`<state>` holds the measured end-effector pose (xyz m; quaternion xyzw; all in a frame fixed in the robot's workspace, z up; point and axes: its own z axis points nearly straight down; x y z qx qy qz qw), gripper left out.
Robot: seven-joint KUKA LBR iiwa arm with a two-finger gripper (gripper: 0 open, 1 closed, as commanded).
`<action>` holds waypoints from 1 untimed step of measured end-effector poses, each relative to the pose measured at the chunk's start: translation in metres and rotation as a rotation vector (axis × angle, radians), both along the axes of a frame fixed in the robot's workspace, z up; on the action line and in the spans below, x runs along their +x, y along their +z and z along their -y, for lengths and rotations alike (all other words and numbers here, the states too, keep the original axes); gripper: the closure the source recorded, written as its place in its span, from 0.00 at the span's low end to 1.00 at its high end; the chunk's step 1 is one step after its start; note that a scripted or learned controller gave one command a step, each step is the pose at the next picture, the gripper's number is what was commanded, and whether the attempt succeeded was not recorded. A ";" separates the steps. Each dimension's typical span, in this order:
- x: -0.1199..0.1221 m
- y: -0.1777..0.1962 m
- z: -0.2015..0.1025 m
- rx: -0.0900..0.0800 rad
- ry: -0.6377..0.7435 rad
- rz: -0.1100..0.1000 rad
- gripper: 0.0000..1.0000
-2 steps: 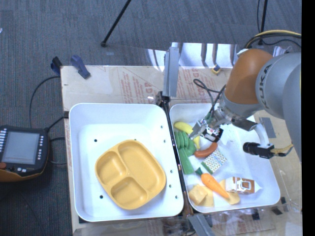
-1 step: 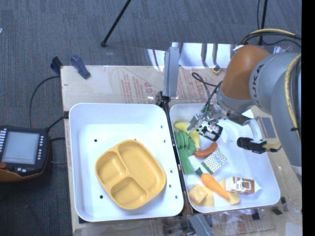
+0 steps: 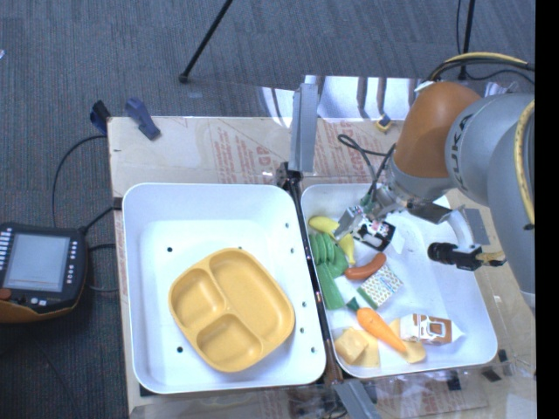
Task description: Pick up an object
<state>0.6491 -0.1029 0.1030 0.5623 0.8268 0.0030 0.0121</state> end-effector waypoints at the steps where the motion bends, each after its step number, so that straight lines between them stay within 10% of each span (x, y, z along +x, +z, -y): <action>1: 0.001 0.000 0.011 0.005 0.061 0.005 0.00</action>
